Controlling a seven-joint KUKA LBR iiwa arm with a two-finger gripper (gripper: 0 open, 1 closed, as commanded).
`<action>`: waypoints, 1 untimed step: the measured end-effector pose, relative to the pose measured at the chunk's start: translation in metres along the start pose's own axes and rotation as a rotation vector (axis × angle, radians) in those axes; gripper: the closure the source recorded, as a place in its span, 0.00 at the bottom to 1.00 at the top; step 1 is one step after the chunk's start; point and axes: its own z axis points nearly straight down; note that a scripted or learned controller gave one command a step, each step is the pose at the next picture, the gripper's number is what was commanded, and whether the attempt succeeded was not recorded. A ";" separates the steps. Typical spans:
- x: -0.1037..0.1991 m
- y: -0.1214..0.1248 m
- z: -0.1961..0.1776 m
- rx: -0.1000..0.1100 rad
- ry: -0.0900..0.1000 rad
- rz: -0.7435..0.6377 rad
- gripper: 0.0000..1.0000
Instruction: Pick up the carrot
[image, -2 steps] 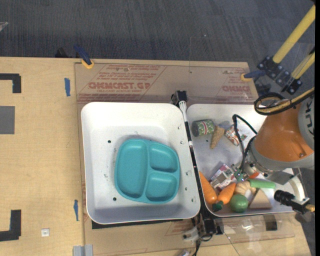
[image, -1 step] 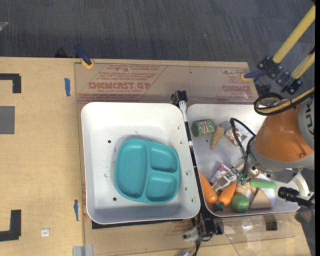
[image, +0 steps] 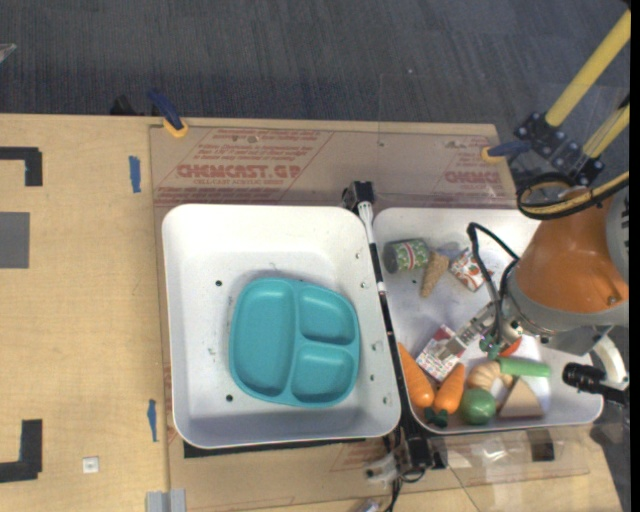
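1. Looking down on the bench in the camera view, two shallow white bins sit side by side: the left bin (image: 190, 330) and the right bin (image: 560, 415).
2. The left bin holds a teal divided tray (image: 295, 340), lying flat near its centre.
3. The right bin holds mixed toy food. A green can (image: 407, 255) lies near its upper left, with a cone-shaped item (image: 434, 272) just beside it and a small red-and-white carton (image: 466, 270) to the right of that.
4. Two carrots lie at the bin's lower left. One carrot (image: 415, 375) lies along the left wall, tilted; a second carrot (image: 450, 388) rests just beside it, next to a green item (image: 479, 405).
5. The arm (image: 570, 270) enters from the right and overhangs the right bin.
6. The gripper (image: 497, 335) sits low over the clutter, near the second carrot. Finger opening and any hold: cannot tell.
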 end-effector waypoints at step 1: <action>0.004 -0.002 0.006 0.010 0.012 -0.003 0.00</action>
